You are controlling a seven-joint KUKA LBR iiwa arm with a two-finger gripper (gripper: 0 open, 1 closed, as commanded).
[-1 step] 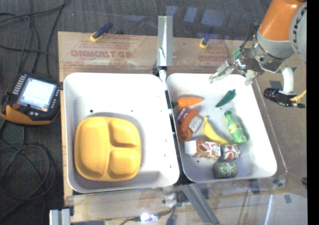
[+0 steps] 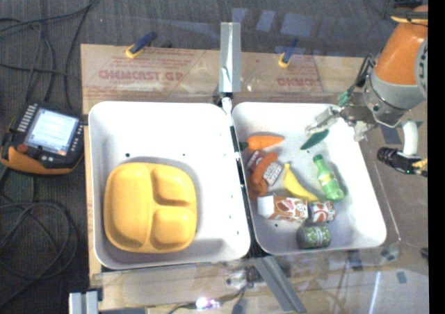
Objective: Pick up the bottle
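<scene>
Arm (image 2: 400, 69) enters from 3 o'clock, orange band visible above the wrist, wrist sitting over the top-right corner of the right bin (image 2: 375, 233). Gripper (image 2: 334, 121) hangs at about 1 o'clock of that bin, above bare white floor, fingers spread apart and pointing toward 8 o'clock. Nothing sits between them. A dark green strip (image 2: 314, 139) lies just off the fingertips at 7 o'clock (cannot tell if it is part of the tool or a loose item).

Bottle (image 2: 327, 178), green with a lighter label, lies on its side in the right bin, cap toward 11 o'clock, roughly at 6 o'clock from the gripper and clearly apart from it. Untouched.

Clutter around it: banana (image 2: 297, 184) just beside the bottle at 9 o'clock; carrot (image 2: 265, 142) near the bin's upper left; a red-brown item (image 2: 263, 169) below the carrot against the left wall; a printed carton (image 2: 284, 208) at 7 o'clock of the bottle; a small red-and-white can (image 2: 320, 212) touching the carton's right end; a dark green can (image 2: 314, 237) at 6 o'clock near the front wall.

Left bin (image 2: 111, 121) holds a yellow divided tray (image 2: 150, 205), sitting toward its front. Teach pendant (image 2: 46, 137) on the floor at 9 o'clock of the bench, screen lit.
</scene>
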